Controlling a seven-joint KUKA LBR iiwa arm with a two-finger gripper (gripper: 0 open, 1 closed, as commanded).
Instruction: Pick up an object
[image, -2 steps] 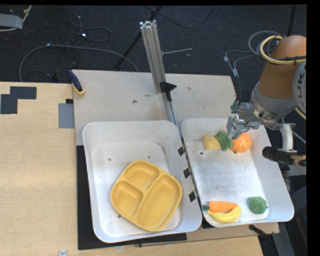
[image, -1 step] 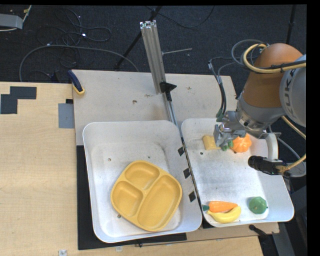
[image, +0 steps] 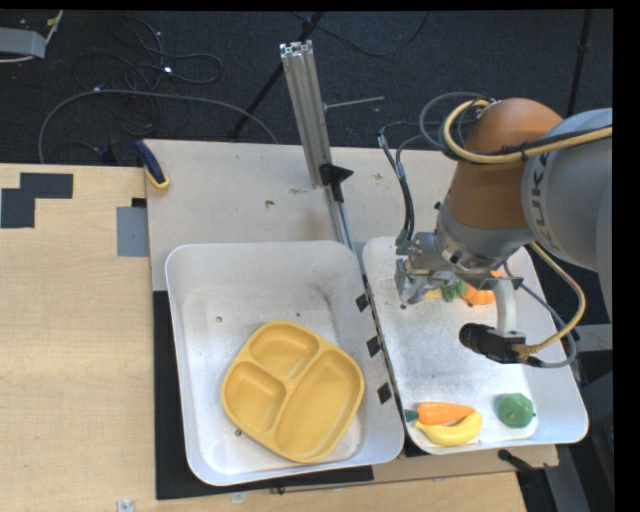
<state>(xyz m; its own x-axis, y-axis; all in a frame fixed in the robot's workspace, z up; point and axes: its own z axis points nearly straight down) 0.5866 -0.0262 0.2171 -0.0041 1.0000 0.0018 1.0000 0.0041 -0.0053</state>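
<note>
The only lettering that can be made out is on the grey arm (image: 575, 190) at the right of the scene: dark block capitals run down its casing just beside the orange band, and parts of what look like a "K" and a "U" show there, the start of the maker's name, with the rest cut off by the curve of the housing. No other text, label, number or sign can be read on the bench, the bins or the objects lying in them.
</note>
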